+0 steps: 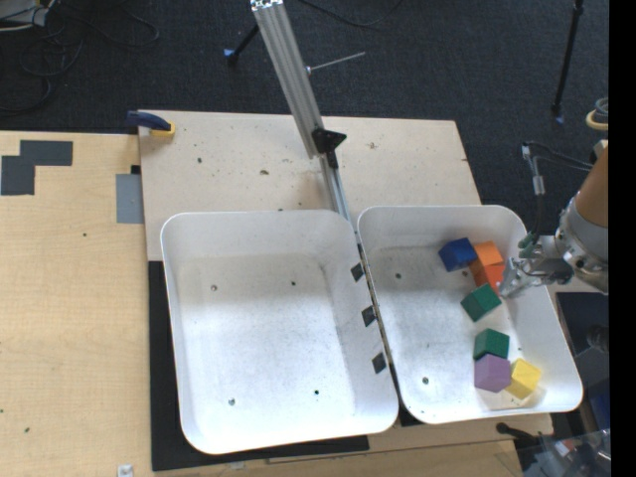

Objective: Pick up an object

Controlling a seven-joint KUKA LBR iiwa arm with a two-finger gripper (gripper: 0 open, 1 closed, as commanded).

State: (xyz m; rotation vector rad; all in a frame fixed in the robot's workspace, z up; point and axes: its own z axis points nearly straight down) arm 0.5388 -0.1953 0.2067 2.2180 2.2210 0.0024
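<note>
A: Looking down at the worktop (397, 157), I see two shallow white bins side by side. What does each hold?

B: The left bin (189, 266) shows only its speckled white floor. The right bin (417, 405) carries all the blocks, gathered along its right wall. Toward the far right corner sit a blue block (457, 254) and an orange block (488, 259), touching each other. Just nearer lies a dark green block (481, 302), tilted.

A: And the near end?

B: Near the right bin's near right corner are another green block (491, 344), a purple block (492, 373) just beside it, and a yellow block (525, 377) touching the purple one, against the wall.

A: Where is the arm?

B: The arm (591, 217) comes over the right bin's right rim. The end effector (514, 276) sits low by that rim, right beside the orange block and the tilted green one. I cannot tell whether its fingers are wide or narrow, and no block is seen between them.

A: The surroundings?

B: The worktop is pale wood, speckled, with a blue and yellow clamp (151, 123) at its far left corner. A slanted aluminium rail (293, 68) rises from between the bins. Beyond lies dark carpet (447, 48) with cables (60, 8).
</note>
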